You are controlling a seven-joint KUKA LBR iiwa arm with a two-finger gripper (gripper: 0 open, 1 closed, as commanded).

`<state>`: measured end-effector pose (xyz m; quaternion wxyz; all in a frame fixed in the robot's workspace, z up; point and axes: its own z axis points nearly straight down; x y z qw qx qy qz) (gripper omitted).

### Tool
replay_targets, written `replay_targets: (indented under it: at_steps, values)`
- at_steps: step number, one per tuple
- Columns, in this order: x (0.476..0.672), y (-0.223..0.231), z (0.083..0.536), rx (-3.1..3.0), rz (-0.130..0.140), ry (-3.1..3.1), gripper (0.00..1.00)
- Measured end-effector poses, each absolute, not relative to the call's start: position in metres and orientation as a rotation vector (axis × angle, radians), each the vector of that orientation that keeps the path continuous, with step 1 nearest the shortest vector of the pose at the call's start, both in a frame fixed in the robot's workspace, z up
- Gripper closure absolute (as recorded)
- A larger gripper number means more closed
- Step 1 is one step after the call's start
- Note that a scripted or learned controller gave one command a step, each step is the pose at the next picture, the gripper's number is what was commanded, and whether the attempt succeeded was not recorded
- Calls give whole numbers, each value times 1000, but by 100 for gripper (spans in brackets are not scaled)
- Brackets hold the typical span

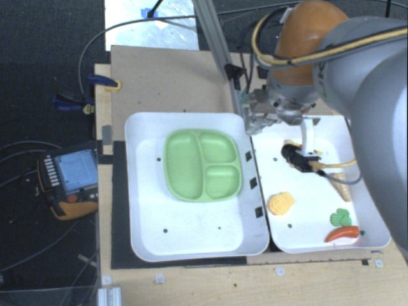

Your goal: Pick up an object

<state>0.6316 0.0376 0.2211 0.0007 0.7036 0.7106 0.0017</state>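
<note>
Yellow corn toy (281,203): our likely pick. Arm (363,69) over right bin's (306,236) far-left corner, green plate (203,164) in left bin (191,231), corn near right bin's front-left, well apart from end effector (262,118), whose opening we can't tell. Approach stage, we judge; next, shift over corn, descend.

Big, bulky grey arm (373,81) here, smooth and rounded, with a glossy orange band (306,21) domed just above the gripper (257,120). A yellow cable (274,60) loops around that orange part alongside a darker one. The gripper itself looks like pale bare metal.
</note>
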Motion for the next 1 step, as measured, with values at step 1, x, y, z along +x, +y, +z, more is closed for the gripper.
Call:
replay_targets:
  at_steps: [1]
  values:
    - [652, 94, 222, 2209, 8, 2232, 100]
